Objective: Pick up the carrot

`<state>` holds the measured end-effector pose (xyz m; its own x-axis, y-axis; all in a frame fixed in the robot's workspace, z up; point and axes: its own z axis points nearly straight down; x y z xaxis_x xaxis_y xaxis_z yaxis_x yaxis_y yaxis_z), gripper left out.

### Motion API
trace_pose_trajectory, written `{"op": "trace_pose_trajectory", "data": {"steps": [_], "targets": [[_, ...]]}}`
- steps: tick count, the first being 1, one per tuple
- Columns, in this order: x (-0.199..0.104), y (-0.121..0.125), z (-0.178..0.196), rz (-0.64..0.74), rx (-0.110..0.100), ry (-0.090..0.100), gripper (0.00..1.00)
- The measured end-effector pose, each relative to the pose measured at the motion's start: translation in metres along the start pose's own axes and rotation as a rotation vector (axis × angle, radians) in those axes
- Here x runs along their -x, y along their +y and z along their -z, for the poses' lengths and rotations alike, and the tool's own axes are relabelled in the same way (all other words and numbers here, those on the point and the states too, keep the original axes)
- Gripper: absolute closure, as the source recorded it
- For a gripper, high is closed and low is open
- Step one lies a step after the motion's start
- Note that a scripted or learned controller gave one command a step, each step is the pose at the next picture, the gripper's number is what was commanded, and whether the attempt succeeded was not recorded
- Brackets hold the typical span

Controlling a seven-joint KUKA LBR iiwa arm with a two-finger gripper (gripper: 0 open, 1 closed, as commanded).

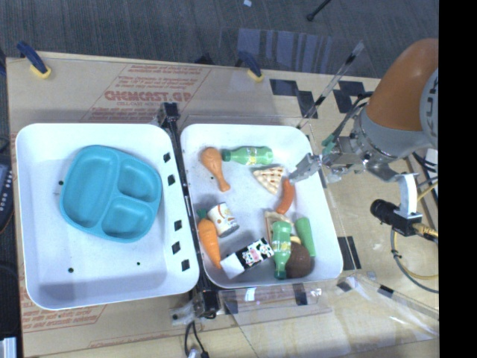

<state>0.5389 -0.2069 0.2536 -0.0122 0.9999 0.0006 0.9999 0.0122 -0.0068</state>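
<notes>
The carrot (209, 243) is an orange tapered piece lying along the left wall of the right bin (320, 200), near its front, just below a small can (222, 218). My gripper (304, 168) hangs over the bin's right side, close to the upper right corner, beside a pizza slice (270, 177) and above an orange sausage (285, 196). It is well to the right of the carrot and farther back, with several items lying between them. Nothing is seen held in it.
The right bin also holds a chicken drumstick (214, 166), a green bottle (250, 155), a black-and-white carton (256, 253), another green bottle (281, 246) and a brown lump (299, 260). A blue divided plate (110, 192) lies in the left bin (45, 274).
</notes>
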Motion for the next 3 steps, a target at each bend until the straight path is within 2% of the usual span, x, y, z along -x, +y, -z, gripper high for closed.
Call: {"op": "trace_pose_trajectory", "data": {"steps": [1, 2, 3], "targets": [[-0.03, 0.021, -0.136, -0.01, -0.012, 0.003, 0.0], [-0.111, 0.081, -0.156, -0.102, 0.0, 0.002, 0.0], [-0.143, 0.06, 0.011, -0.011, 0.015, -0.002, 0.0]]}}
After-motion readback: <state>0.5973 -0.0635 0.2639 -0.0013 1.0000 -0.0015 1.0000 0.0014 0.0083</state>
